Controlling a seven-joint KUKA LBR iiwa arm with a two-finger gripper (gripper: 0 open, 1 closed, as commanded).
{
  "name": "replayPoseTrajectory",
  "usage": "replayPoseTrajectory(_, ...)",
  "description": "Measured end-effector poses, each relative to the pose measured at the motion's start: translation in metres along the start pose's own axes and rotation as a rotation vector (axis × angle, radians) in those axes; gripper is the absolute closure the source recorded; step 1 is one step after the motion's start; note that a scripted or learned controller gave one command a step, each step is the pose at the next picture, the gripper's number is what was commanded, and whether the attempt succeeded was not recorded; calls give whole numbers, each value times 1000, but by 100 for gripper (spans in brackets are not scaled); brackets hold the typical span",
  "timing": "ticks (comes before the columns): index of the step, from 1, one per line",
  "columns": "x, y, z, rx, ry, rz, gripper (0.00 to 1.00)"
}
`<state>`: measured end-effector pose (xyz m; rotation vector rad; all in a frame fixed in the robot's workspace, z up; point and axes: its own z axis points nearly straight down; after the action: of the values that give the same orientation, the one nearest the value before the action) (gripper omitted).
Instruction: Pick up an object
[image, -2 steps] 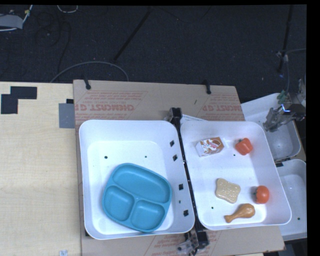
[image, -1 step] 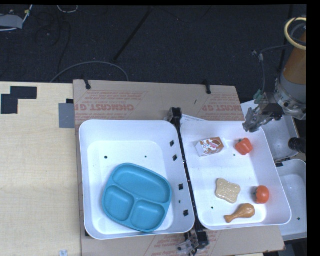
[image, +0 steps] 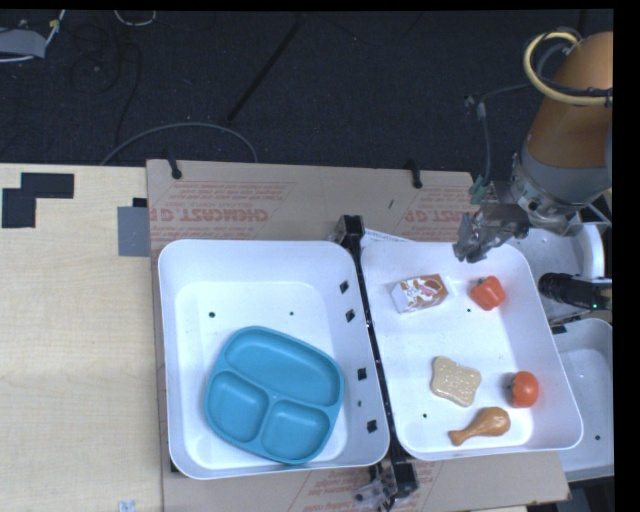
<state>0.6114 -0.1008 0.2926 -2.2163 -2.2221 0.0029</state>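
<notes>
**Toy food lies loose in the right bin while the gripper hangs at its far rim**

Toy food pieces, five of them, are scattered over the floor of the right shallow white bin (image: 540, 330), none of them touching another. Nearest the far wall lies a small flat packet printed in white and red (image: 420, 292), slightly tilted. Just to its right sits an orange-red plastic pepper-like piece (image: 488, 292). Lower down, near the middle of the bin, rests a tan slice of toy bread (image: 455, 381). Toward the near right corner lie a round red toy tomato (image: 523, 388) and, below and to its left, a golden-brown toy drumstick (image: 481, 425) (its thin end points left).

The dark two-finger gripper (image: 480, 243) hangs over the far right edge of this bin, above and just behind the orange-red piece, with the grey and orange arm (image: 570, 120) rising behind it toward the upper right. Nothing can be seen between its fingers, and whether they are spread or closed cannot be told from this angle, since the dark parts blur together.

The left shallow white bin (image: 190, 290) holds a blue plastic tray with three compartments (image: 273, 393), lying flat and turned at a slant, in the bin's near half. Both bins rest on a sheet of brown cardboard (image: 260, 205) atop the pale wooden bench (image: 70, 350)
</notes>
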Motion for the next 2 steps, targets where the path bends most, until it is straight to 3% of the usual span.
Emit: replayPoseTrajectory(2, 101, 16, 15, 1, 0, -1, 100)
